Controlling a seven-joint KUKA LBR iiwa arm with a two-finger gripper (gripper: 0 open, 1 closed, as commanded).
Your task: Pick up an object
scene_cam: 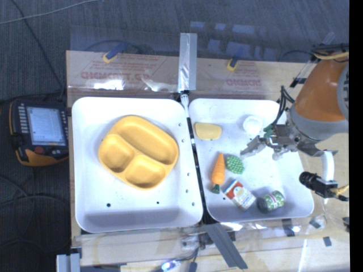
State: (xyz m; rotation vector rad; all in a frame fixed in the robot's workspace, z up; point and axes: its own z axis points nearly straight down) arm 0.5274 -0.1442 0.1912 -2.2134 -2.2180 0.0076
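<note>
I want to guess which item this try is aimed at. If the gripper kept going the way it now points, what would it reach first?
The gripper points toward the view's left and slightly down. The first thing in that line looks like the green ball, with the carrot just beyond. Its height above them is unclear, so it might pass over.

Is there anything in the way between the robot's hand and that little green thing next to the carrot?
Nothing visible does. The hand hangs over the right bin, and bare white floor lies between it and the green thing. The carrot lies on the green thing's far side.
</note>
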